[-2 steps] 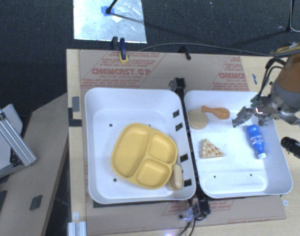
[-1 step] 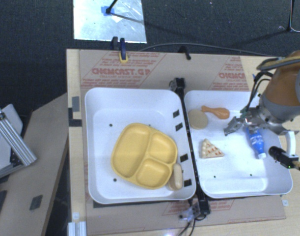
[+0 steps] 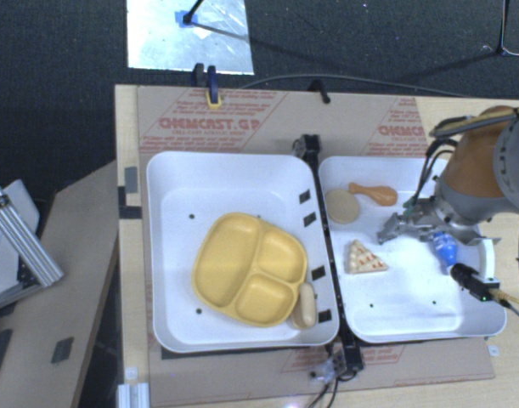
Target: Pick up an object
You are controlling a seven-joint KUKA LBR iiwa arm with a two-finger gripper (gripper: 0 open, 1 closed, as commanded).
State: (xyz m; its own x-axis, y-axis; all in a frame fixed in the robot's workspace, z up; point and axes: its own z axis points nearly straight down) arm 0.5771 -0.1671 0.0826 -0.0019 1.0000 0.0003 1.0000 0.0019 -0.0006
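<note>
The right bin (image 3: 412,321) holds a triangular pizza-like slice (image 3: 363,258), a round tan disc (image 3: 342,205), an orange drumstick-shaped piece (image 3: 374,194) and a small blue object (image 3: 444,249). My gripper (image 3: 395,228) hangs low over this bin, reaching in from the right. It sits just up and right of the slice, left of the blue object and below the drumstick. Nothing is visibly held in it. The arm's wrist covers part of the bin's right side.
In the left bin (image 3: 174,194) lies a yellow divided plate (image 3: 251,268) with a beige roll-shaped piece (image 3: 305,304) against its lower right edge. A black divider (image 3: 320,228) runs between the bins. Cables (image 3: 463,270) trail beside the blue object.
</note>
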